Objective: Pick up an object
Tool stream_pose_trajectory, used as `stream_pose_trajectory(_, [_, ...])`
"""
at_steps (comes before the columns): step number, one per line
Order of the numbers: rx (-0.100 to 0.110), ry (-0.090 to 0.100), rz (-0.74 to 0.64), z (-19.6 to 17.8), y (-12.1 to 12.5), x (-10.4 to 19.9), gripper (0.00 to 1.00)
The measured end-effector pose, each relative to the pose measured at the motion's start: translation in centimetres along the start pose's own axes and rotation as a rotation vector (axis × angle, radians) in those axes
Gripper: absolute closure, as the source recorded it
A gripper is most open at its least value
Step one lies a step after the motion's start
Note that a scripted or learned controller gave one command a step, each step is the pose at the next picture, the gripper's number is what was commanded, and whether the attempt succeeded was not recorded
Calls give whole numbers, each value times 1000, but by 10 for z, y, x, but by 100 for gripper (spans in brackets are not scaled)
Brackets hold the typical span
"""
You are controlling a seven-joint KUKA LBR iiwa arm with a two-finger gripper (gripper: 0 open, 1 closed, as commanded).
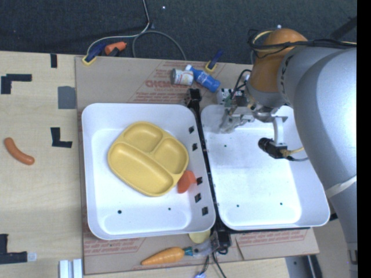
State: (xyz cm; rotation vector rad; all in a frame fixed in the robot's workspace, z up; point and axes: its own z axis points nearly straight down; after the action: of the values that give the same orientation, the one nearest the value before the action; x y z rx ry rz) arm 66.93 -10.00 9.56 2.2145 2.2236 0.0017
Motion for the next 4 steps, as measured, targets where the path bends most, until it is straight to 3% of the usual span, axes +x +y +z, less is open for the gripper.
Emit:
stream_pose_trajectory(1, [1,-1,0,0,0,0,0])
stream_pose_trajectory(2, [-1,-2,4,10,-24,3,0])
stream_pose_trajectory(3, [4,1,1,10,0,2,0])
stream_pose_trajectory(4, [2,3,8,9,-1,-121,0])
